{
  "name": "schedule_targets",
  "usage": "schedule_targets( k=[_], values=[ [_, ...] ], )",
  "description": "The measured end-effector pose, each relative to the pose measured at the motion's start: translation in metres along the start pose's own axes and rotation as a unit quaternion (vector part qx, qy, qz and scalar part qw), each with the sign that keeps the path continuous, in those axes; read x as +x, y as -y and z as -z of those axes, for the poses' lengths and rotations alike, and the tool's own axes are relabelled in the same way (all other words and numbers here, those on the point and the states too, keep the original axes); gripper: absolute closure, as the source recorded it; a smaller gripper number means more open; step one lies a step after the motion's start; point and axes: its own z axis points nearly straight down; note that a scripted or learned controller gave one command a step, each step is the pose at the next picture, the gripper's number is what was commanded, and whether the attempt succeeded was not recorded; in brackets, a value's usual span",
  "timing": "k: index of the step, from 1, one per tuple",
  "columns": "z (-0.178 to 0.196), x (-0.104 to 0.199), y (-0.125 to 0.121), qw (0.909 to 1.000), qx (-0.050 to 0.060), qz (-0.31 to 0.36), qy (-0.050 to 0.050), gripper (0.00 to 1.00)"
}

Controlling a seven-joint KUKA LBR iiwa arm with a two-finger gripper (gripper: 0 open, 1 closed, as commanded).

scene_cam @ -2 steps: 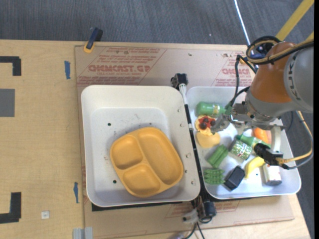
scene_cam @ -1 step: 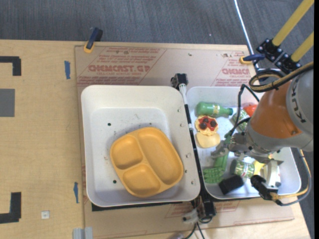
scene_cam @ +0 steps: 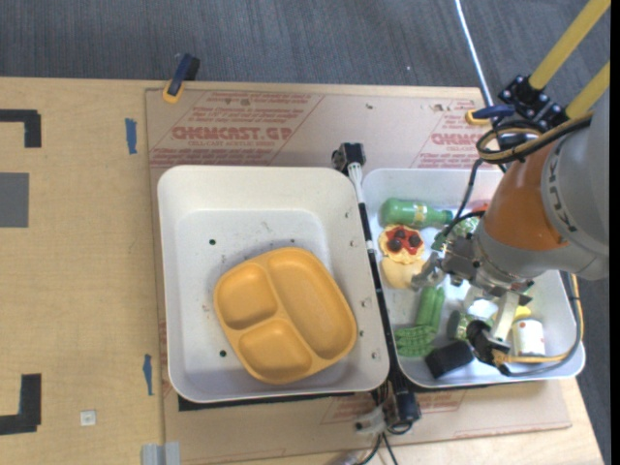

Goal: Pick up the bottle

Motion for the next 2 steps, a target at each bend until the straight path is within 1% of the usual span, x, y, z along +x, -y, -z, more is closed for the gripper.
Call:
schedule_targets(
  k=[1, 2],
  values=[
    [0.0002, -0.0018, 0.011, 0.9965, -0.007, -0.084, 0.0, 0.0],
    [0.0004, -0.0061, 0.0206, 0.9906, -0.007, -0.137, -0.001, 0.0]
  ],
)
